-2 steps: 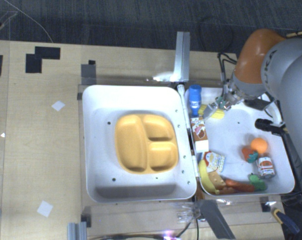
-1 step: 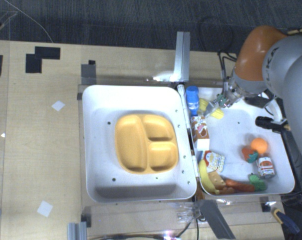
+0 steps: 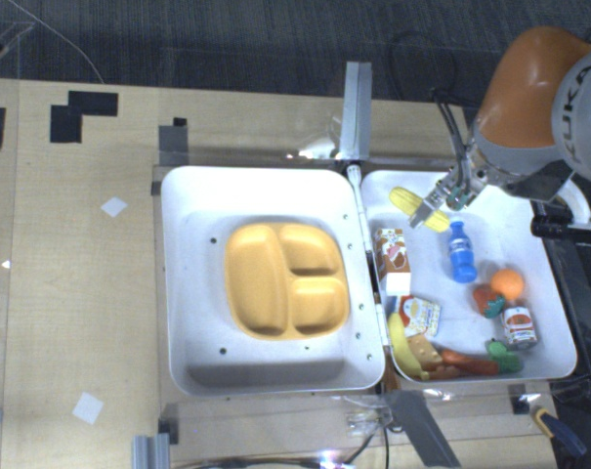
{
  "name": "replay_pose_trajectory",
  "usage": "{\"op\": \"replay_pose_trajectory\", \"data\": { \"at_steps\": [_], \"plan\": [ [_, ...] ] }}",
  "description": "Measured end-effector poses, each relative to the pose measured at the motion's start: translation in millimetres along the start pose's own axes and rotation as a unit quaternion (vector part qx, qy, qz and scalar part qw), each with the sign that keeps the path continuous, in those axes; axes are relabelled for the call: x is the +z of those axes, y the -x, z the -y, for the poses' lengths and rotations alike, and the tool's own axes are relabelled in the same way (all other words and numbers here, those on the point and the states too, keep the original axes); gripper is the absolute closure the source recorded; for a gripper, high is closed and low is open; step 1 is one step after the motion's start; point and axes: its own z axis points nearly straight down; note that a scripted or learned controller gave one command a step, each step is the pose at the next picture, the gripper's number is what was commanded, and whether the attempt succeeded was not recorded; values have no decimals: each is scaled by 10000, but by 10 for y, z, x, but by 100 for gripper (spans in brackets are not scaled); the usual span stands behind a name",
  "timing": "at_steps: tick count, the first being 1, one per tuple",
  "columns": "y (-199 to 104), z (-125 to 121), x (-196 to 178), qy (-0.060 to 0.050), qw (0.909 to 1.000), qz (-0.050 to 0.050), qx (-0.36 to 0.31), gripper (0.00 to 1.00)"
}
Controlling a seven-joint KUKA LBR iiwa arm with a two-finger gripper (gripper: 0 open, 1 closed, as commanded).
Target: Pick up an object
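Two white bins sit on the desk. Gripper [image 3: 440, 201] is over the right bin [image 3: 554, 306], fingers touching a yellow corn cob [image 3: 408, 202]; whether they grip it cannot be told. Left bin [image 3: 192, 262] holds a yellow divided tray [image 3: 285, 278].

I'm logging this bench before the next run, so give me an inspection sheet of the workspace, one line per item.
Surface: light wooden bench bearing two white bins side by side, left bin and right bin.
Job's things: in the right bin, yellow corn cob, blue bottle, orange, small can, brown carton, banana, snack packet, carrot.
Clutter: yellow divided tray in the left bin.
Hand: hand low over the far end of the right bin, beside the corn cob; nothing seen held.
Cables: dark cable running along the arm; thin wires at the near edge.
Surroundings: black tape marks on the bench, dark floor beyond.
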Motion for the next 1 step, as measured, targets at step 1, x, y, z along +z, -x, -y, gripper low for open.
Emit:
{"op": "replay_pose_trajectory", "data": {
  "at_steps": [1],
  "plan": [
    [-288, -35, 45, -43, 9729, -32, 2313, 100]
  ]
}}
